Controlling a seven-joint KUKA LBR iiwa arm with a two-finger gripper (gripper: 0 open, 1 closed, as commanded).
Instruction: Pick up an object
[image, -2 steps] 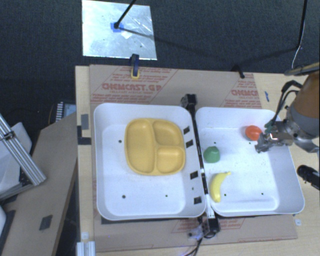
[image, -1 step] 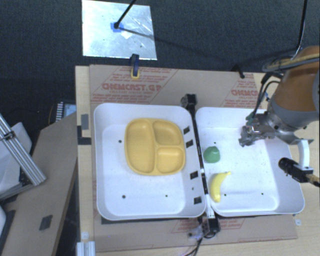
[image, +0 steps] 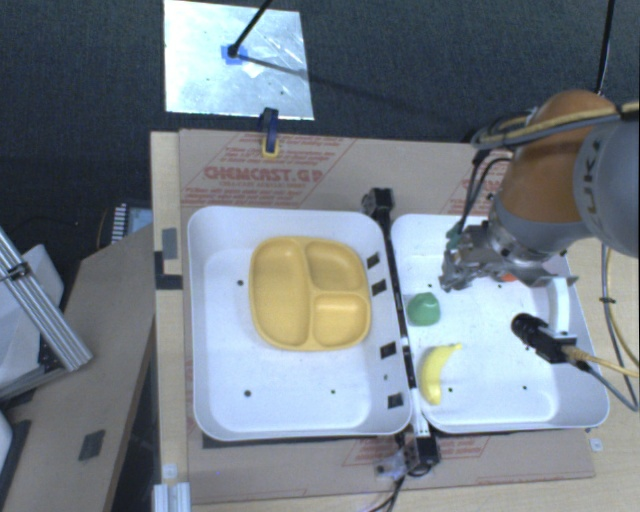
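A small green round object lies in the right bin near its left wall. A yellow banana lies just below it, toward the front. My gripper hangs over the right bin, up and to the right of the green object, a short way above it. Nothing shows between the fingers.
The left bin holds a yellow divided plate in its middle. A black divider with clips runs between the two bins. Brown cardboard lies under the bins. The arm's orange band looms over the right bin's far side.
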